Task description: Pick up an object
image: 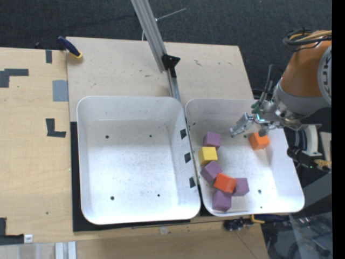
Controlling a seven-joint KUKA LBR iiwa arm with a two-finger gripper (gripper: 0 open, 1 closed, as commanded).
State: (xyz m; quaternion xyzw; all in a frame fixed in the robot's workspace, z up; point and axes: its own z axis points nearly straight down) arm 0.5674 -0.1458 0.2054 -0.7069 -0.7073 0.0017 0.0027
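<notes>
Orange cube (259, 141) sits just below the claw (249, 124) in the right bin (280, 190); whether the claw is clenched or released, I cannot tell. Step looks like approach or early lift; the next move needs confirmed hold before rising.

The two bins (135, 104) look like smooth white plastic flecked with dark specks, on a matt pale wood table (118, 63).

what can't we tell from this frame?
- Whether the tool actually grips the orange block: too small and blurred in the camera view.
- Lower purple block: partly overlapped by the red block.
- Arm: cut off by the right edge.
</notes>
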